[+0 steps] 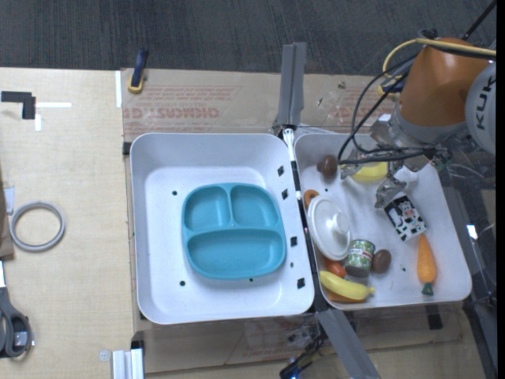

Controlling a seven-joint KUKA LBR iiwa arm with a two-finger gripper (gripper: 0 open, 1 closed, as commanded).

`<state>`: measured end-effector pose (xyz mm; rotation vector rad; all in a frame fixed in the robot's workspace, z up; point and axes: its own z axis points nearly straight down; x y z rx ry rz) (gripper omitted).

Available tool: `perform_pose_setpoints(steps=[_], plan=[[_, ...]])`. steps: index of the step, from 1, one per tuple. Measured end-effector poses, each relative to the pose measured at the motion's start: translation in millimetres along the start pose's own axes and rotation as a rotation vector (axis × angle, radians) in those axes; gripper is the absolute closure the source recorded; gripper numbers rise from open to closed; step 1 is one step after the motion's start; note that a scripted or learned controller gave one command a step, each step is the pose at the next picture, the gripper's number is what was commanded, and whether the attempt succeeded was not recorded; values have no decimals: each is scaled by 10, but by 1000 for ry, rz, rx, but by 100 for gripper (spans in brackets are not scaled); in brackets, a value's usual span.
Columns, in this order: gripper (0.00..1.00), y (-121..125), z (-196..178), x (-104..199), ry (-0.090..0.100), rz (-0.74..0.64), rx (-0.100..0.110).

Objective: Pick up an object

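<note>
the left bin (150, 235) has open floor only around the blue divided plate (234, 230) at its middle. the right bin (454, 279) is crowded along its left wall by the white lid (329, 226), green can (360, 255) and banana (345, 287); bare floor lies between the patterned carton (406, 217) and the carrot (426, 262).
</note>
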<state>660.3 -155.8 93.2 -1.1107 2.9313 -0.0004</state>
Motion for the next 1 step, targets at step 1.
perform_pose_setpoints(steps=[1], plan=[[0,-56,-12,660,-7,10,-8]])
